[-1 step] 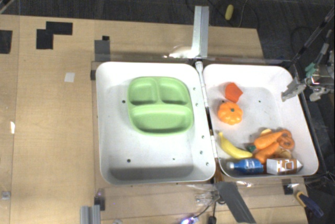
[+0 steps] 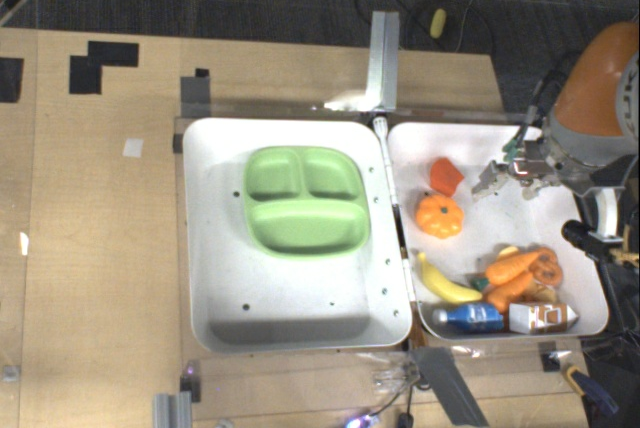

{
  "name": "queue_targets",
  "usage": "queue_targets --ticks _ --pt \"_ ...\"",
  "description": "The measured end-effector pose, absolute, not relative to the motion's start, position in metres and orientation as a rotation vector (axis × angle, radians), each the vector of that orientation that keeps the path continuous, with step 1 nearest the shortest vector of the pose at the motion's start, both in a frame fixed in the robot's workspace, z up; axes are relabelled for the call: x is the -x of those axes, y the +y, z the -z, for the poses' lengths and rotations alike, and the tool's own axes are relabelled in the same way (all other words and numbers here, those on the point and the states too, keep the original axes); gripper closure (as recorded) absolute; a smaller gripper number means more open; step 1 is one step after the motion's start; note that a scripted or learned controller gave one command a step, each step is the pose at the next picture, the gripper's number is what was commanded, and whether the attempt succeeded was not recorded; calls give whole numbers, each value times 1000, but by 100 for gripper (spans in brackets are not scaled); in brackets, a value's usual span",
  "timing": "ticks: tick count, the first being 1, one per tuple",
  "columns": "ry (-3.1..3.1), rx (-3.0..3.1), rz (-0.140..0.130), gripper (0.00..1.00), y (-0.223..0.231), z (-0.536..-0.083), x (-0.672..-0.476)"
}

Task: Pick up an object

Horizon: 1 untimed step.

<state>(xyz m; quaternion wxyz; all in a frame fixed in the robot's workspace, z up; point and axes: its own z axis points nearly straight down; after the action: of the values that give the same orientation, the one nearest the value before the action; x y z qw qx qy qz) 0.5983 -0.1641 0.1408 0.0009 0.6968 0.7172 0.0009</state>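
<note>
- The nearest candidates to pick are the red block (image 2: 446, 175) and the small orange pumpkin (image 2: 440, 216), both on the open floor of the right bin (image 2: 470, 141), toward its left wall.
- The gripper (image 2: 507, 174) hangs over the upper middle of that bin, just right of the red block; its fingers look spread with nothing between them, though they are small and slightly blurred.
- To do this step well, I would shift left over the block, centre the fingers either side of it, and drop straight down; the pumpkin's round body seems likelier to slip.
- The clutter at the bin's near edge looks harder: one banana (image 2: 445, 283), two carrots (image 2: 514, 274), one blue bottle (image 2: 468, 318), one small carton (image 2: 541, 318), touching one another.
- Two bins on the counter (image 2: 100, 216); the left bin (image 2: 215, 216) holds one green divided plate (image 2: 305, 198).
</note>
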Motion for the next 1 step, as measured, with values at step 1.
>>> queue_targets --ticks 1 --pt "2174 -2256 -14 0 -105 -90 -594"
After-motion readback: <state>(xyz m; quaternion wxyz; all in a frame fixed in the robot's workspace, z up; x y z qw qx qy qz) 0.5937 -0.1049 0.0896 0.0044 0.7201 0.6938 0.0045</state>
